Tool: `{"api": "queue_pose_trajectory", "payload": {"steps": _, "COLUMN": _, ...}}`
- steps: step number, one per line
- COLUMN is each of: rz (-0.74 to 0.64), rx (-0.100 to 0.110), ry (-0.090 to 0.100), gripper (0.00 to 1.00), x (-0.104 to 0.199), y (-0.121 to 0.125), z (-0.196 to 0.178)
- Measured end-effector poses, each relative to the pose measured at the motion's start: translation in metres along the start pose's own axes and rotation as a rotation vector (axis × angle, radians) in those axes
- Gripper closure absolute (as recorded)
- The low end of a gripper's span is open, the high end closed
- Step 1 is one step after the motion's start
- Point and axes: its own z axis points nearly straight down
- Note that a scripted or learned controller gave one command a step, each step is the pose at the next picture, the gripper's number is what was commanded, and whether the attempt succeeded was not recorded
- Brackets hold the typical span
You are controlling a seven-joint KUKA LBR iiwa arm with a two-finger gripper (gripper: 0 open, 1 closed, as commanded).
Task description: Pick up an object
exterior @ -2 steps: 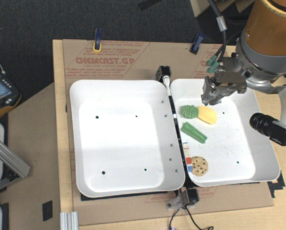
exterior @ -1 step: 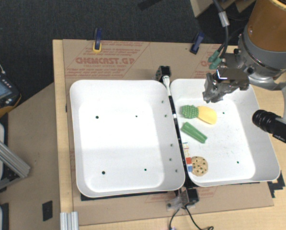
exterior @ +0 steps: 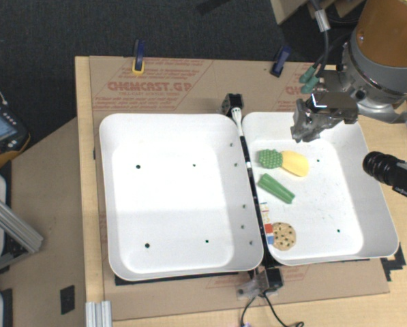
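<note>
I see the arm [exterior: 384, 39] reaching in from the far right, wrist angled down-left, its gripper [exterior: 304, 131] hanging over the far part of the right bin [exterior: 353, 196]. I cannot tell how its grip is set. Below it lie a green-and-yellow corn cob [exterior: 283, 161], a green pod [exterior: 276, 188] nearer, and a cookie [exterior: 283, 235] at the near-left corner.

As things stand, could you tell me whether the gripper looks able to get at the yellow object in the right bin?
Probably yes. The gripper hangs over the right bin, just above the yellow object, whose top is bare; the green piece touching its left side might crowd a finger.
</note>
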Motion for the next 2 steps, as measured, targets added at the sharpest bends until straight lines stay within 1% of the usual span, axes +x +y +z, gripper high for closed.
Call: {"api": "queue_pose_trajectory", "payload": {"steps": 2, "rz": 0.000, "rx": -0.005, "ry": -0.001, "gripper": 1.00, "x": 0.000, "y": 0.001, "z": -0.021}}
